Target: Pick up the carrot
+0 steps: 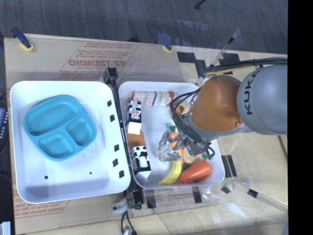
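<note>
The carrot (pixel 196 171) is a reddish-orange tapered piece lying along the near wall of the right bin (pixel 218 155), with its thick end toward the right. My gripper (pixel 169 147) hangs low in the middle of that bin, just above and to the left of the carrot and over the top of a yellow banana (pixel 171 174). Between the gripper and the carrot sits a small orange and tan item (pixel 188 154), partly hidden by the wrist. The carrot lies on the bin floor, apart from the gripper.
Along the right bin's left side lie two black-and-white cartons (pixel 134 111) (pixel 142 159), a white block (pixel 134 128) and a brown block (pixel 138 140). An orange-and-white box (pixel 152 98) lies by the far wall. The left bin (pixel 29 180) holds a blue divided plate (pixel 59 126).
</note>
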Available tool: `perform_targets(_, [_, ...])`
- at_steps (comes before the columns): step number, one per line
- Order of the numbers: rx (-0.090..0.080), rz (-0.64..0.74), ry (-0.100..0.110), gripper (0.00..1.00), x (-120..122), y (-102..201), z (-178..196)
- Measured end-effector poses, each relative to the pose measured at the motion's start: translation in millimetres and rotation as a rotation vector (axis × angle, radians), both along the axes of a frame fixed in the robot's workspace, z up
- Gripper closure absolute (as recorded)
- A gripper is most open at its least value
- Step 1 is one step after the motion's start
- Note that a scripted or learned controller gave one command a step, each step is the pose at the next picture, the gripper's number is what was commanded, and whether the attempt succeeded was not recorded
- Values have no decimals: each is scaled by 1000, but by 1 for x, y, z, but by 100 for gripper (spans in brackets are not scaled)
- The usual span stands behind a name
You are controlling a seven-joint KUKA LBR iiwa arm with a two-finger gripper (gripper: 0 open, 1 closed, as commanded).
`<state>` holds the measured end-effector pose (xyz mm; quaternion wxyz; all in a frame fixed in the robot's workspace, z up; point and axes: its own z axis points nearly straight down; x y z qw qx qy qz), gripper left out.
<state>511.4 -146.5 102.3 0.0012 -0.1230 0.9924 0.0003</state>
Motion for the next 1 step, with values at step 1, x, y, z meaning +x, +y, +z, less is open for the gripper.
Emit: perform_targets(1, [0,-245,-1,100,16,46,39])
